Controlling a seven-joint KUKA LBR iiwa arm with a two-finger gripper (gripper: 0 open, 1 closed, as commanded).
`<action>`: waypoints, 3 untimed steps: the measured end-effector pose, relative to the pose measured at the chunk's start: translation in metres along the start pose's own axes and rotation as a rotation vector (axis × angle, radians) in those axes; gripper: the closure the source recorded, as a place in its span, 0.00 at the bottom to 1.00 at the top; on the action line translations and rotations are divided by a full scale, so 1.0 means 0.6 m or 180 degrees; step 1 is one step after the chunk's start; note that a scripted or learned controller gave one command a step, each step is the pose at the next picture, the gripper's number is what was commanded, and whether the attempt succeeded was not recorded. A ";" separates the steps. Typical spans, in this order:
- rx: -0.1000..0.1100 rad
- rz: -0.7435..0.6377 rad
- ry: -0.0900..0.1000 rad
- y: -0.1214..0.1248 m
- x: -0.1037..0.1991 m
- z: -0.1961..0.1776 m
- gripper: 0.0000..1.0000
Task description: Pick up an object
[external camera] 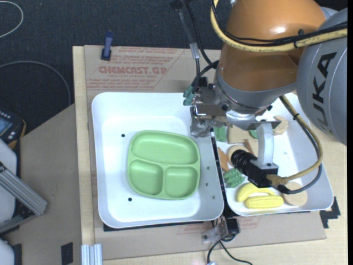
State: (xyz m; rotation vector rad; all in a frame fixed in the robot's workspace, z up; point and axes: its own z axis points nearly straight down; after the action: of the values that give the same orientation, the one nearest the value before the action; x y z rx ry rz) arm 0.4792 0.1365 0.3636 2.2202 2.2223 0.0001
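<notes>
The right bin (322,184) holds several toy foods: a yellow corn cob (263,202) with a yellow banana-like piece (249,191) behind it, a green leafy piece (233,176), an orange-tan piece (222,158) and tan pieces (280,127) near the back. My gripper (238,130) hangs low over the left half of this bin, under the arm's big orange band (270,21). The wrist body hides much of what lies below it. A black cylinder with a cable (251,169) sticks out just under the wrist, above the yellow pieces.
In the left bin (107,148) lies a light green divided plate (164,164). The ridge between the two bins (216,170) runs just left of the gripper. A blue clip (107,46) sits at the far left of the brown board.
</notes>
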 end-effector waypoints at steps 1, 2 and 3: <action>0.0028 0.0012 -0.0007 -0.001 -0.016 0.100 1.00; 0.0038 0.0023 -0.0007 -0.003 -0.090 0.309 1.00; -0.0057 -0.0015 0.0017 0.052 -0.026 0.065 1.00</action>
State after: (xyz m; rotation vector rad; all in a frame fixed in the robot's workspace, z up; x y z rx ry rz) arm 0.5103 0.1206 0.3247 2.2088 2.2213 0.0258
